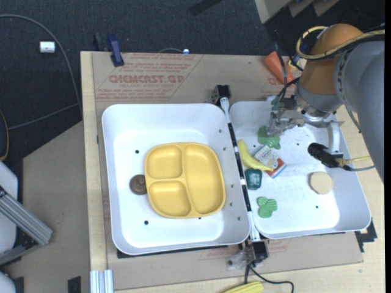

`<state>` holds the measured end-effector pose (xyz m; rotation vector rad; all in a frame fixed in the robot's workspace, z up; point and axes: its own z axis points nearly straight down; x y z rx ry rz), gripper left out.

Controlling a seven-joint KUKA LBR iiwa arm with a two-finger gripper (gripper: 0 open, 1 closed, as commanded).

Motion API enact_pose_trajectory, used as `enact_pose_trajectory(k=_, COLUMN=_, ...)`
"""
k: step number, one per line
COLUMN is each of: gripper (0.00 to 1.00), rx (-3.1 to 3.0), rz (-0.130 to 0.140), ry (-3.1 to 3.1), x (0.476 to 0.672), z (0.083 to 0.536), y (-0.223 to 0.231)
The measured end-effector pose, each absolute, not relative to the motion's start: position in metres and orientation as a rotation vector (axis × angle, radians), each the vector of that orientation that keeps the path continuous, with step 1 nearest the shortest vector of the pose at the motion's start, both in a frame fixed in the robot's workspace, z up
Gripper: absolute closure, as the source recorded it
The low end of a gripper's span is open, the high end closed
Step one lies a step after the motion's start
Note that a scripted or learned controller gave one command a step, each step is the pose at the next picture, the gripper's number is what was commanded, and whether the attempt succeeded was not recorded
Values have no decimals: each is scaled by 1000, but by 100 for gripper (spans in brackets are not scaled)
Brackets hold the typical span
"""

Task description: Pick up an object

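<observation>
My gripper point(272, 126) reaches down into the right bin point(305, 215) near its far left side. Its tip is just above a green object point(269, 140) and seems to touch it. Close by lie a yellow banana point(247, 155), a red and white packet point(269, 159), a teal object point(253, 178), a green leafy piece point(266, 207) and a beige round piece point(321, 182). The arm's grey body and orange band cover the bin's far right corner.
The left bin point(122, 139) holds a yellow divided plate point(184, 180) and a small brown disc point(138, 184) at the plate's left edge. A black divider point(235, 157) runs between the bins. An orange item point(276, 66) lies on the bench behind the right bin.
</observation>
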<state>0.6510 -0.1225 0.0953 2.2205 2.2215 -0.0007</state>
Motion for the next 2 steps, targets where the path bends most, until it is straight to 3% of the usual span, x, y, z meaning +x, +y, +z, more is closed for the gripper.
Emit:
enact_pose_trajectory(k=1, gripper=0, rx=2221, rz=-1, ry=2222, x=651, z=95, y=-123)
enact_pose_trajectory(k=2, gripper=0, rx=2219, rz=3, ry=2221, x=667, z=85, y=-97)
